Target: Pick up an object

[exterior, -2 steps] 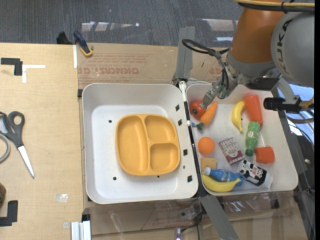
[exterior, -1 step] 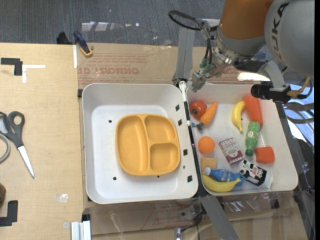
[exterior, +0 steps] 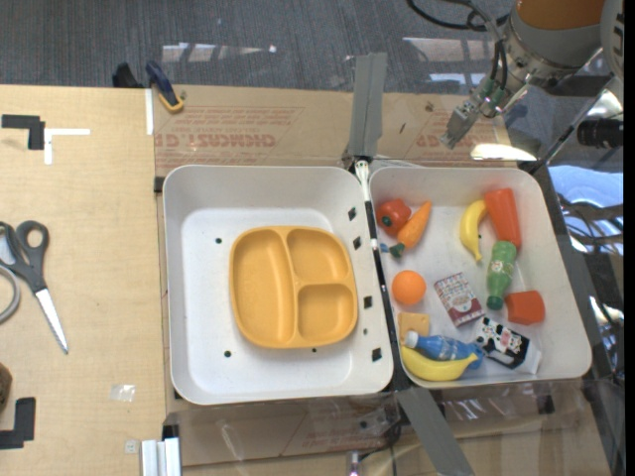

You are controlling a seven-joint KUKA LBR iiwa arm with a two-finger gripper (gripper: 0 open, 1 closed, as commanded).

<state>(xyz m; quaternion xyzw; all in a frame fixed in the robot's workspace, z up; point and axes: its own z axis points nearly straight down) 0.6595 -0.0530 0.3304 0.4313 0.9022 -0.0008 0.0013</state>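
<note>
My gripper (exterior: 474, 112) hangs above the cardboard just beyond the far rim of the right bin (exterior: 552, 216), open, with nothing between its fingers. The right bin holds several toys. A red tomato (exterior: 394, 212) and a carrot (exterior: 416, 223) lie at its far left. A yellow banana (exterior: 472, 228), a red-orange block (exterior: 503, 214) and a green bottle (exterior: 499, 274) are toward the right. An orange (exterior: 408, 288), a small carton (exterior: 457, 298), a red cup (exterior: 525, 307), a blue bottle (exterior: 444, 347), a second banana (exterior: 437, 367) and a cow-patterned pack (exterior: 504, 342) fill the near half.
In the left bin (exterior: 189, 266) lies a yellow divided plate (exterior: 294, 286). Scissors (exterior: 35, 276) rest on the wooden bench at far left. A blue clip (exterior: 164, 85) sits beyond the left bin. Cables (exterior: 446, 10) loop behind the arm.
</note>
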